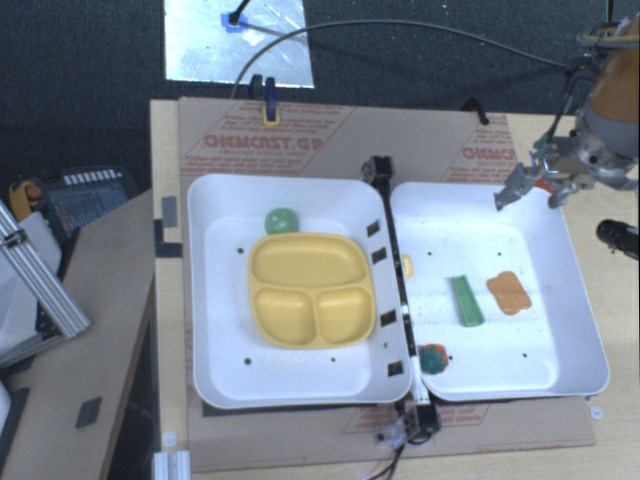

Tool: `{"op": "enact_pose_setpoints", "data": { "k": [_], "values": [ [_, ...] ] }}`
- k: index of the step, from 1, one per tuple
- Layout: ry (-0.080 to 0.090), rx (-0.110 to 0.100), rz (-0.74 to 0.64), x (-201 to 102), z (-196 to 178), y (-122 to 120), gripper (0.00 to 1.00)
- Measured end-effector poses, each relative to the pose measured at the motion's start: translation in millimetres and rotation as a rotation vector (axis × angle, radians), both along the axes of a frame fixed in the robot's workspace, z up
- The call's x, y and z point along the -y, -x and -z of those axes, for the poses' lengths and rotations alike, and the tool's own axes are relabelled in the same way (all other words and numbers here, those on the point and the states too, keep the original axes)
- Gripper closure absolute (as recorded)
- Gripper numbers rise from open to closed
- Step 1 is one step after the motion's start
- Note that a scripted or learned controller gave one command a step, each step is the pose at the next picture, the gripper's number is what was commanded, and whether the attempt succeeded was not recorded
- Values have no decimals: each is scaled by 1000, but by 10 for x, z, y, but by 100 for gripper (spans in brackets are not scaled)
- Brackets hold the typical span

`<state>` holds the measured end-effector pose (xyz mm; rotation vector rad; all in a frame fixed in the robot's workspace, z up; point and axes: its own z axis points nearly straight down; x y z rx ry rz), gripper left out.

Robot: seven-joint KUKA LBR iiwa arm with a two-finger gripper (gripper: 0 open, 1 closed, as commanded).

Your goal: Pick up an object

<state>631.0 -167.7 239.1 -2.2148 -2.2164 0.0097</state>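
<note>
Pincer (532, 187) at upper right of frame.
Fingers spread wide, holding nothing, above the right bin's (560, 368) far rim.

Two white bins on the bench, arm at the right bin's far corner

The gripper (532, 190) hung over the right bin's (560, 363) upper right rim with nothing between its spread fingers. That bin held a green block (465, 300), an orange piece (509, 293) and a small multicoloured object (432, 358). The left bin (215, 353) held a yellow divided tray (307, 289) and a green ball (282, 220).
</note>
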Motion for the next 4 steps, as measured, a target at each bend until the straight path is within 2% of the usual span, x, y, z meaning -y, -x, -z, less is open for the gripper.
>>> {"op": "enact_pose_setpoints", "data": {
  "k": [1,2,4],
  "values": [
    [2,12,-3,-5,-79,-24,0],
    [1,8,-3,-44,539,-53,0],
    [1,9,-2,-76,1477,-33,0]
  ]
}}
